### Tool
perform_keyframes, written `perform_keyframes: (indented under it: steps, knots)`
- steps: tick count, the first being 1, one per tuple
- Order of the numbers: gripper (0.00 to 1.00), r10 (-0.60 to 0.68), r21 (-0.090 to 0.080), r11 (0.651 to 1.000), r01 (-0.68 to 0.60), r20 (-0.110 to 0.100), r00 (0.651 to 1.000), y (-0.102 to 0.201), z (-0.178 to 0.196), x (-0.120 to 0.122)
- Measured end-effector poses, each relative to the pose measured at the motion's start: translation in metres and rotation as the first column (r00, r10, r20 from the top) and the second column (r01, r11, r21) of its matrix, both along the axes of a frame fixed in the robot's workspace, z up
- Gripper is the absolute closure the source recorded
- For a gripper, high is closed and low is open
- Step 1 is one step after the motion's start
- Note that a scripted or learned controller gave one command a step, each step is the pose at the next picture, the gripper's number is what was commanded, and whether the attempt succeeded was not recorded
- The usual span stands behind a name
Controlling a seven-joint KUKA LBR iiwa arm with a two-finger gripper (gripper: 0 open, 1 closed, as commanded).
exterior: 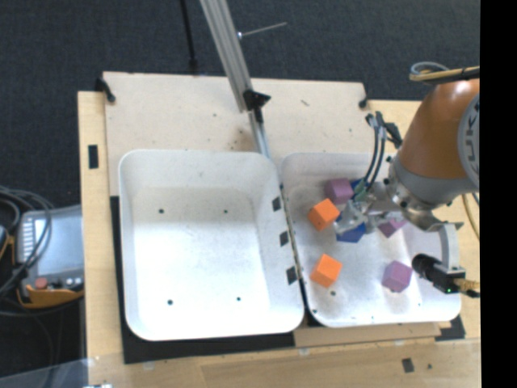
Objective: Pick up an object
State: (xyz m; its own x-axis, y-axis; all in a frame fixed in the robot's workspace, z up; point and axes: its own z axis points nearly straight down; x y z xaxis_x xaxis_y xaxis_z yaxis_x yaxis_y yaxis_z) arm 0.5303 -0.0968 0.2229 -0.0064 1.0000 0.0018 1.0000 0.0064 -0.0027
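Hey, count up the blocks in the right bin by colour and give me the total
Orange blocks: 2
Purple blocks: 3, the last partly hidden under the arm
Blue blocks: 1, at the end effector
Total: 6

Robotics lab: wooden bench (97, 217) on dark carpet, aluminium camera mast (226, 43) rising behind it, control pendant (48, 253) and cables left of it.

You see the blue block (351, 234) half hidden under the gripper (361, 215); its fingers are blurred.
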Motion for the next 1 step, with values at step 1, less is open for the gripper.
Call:
perform_keyframes:
  steps: [1]
  knots:
    - [1.00,0.001,-0.001,1.000,-0.001,0.005,1.000,0.0429,0.0106,0.0240]
